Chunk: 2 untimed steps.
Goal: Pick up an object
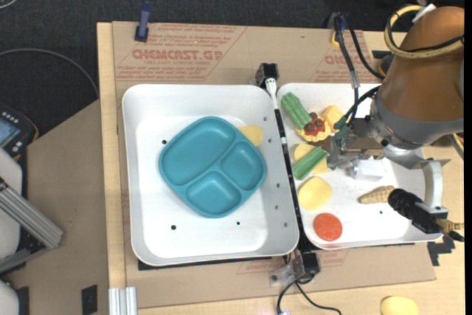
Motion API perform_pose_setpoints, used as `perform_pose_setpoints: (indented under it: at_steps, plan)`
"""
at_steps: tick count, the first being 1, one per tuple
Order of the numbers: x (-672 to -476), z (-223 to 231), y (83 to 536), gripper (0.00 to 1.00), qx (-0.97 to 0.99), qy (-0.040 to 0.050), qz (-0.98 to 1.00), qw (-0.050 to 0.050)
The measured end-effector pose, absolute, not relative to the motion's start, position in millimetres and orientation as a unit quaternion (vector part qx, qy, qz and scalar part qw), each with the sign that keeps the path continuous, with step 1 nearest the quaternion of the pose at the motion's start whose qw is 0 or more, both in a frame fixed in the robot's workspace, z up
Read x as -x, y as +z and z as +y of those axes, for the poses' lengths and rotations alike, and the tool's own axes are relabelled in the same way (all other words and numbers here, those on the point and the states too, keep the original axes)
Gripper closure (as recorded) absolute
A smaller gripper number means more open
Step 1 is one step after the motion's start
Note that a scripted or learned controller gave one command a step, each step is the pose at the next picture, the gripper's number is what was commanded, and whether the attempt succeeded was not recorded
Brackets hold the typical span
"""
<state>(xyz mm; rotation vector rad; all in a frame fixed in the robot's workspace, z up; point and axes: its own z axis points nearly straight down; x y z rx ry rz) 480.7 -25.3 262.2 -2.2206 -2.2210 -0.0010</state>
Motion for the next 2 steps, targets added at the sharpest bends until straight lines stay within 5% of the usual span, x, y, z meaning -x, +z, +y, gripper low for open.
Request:
perform_pose_setpoints:
  at_steps: [1,2]
  plan:
    - [-478.9,41.6,255.7,1.0,0.705,0.0003,-0.709,0.002]
    - [-479.8,109.6,330.1,1.0,0.704,-0.0037,-0.71,-0.002]
